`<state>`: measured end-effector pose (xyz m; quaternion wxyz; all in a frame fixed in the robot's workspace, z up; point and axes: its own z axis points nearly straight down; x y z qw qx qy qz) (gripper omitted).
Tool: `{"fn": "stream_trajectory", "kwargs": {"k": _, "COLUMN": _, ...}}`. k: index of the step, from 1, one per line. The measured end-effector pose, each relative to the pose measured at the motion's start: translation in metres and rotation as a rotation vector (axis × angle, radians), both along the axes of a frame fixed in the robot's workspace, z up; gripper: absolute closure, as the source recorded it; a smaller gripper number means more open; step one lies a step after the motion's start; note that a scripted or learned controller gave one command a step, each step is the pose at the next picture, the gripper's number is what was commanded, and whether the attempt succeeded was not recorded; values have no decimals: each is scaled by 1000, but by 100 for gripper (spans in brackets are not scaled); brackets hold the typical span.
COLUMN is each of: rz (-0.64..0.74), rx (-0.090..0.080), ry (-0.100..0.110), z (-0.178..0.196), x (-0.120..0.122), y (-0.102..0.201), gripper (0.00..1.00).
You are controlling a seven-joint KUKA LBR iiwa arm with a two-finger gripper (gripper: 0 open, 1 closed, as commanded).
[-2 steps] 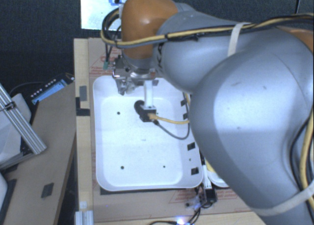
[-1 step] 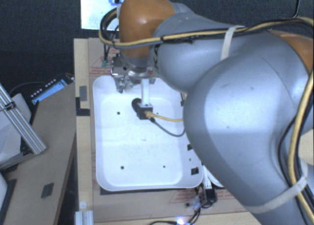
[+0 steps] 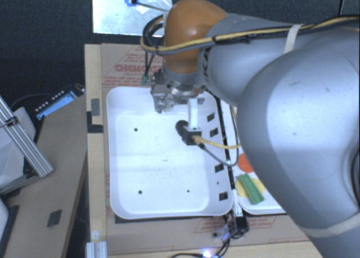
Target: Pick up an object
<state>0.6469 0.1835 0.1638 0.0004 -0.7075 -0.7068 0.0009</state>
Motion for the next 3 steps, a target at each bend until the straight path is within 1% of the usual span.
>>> {"fn": "stream_trajectory", "kwargs": {"k": 1, "rz": 8, "rx": 4, "ry": -7, "z": -8, "x": 23, "y": 54, "gripper": 100}}
{"fn": "stream_trajectory", "kwargs": {"k": 2, "rz": 0, "rx": 0, "ry": 1, "z": -12, "x": -8, "y": -11, "gripper": 100}}
{"fn": "stream_trajectory", "kwargs": {"k": 3, "rz": 6, "rx": 4, "ry": -13, "z": 88, "x": 18, "y": 6, "gripper": 100}}
